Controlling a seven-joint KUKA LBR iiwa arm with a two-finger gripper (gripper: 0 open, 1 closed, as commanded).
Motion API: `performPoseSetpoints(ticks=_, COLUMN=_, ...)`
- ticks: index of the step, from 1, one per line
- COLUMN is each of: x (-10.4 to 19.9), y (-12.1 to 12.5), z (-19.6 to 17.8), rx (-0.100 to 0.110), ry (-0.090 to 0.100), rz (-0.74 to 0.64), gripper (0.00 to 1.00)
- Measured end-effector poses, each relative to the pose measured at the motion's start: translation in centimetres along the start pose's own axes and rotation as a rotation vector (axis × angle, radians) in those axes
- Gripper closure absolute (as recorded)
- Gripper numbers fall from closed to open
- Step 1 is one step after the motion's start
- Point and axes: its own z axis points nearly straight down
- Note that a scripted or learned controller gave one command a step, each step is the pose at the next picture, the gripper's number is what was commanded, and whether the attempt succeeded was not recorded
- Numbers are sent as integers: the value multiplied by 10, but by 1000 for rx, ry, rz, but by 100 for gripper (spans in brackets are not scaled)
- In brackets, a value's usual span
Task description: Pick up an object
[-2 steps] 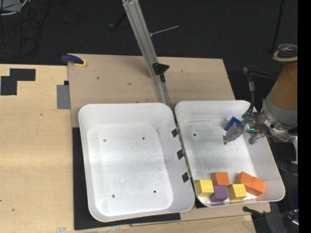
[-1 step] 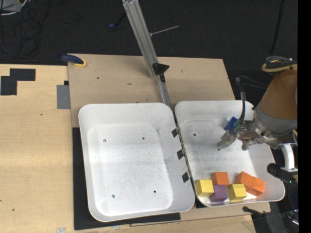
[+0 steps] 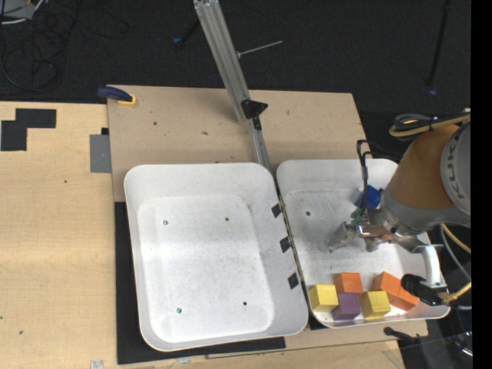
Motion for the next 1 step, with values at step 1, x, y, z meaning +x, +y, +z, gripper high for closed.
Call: performPoseSetpoints(ticks=1, x=0, y=1, z=19, rx=-8, ry=-2, rz=2, gripper=0)
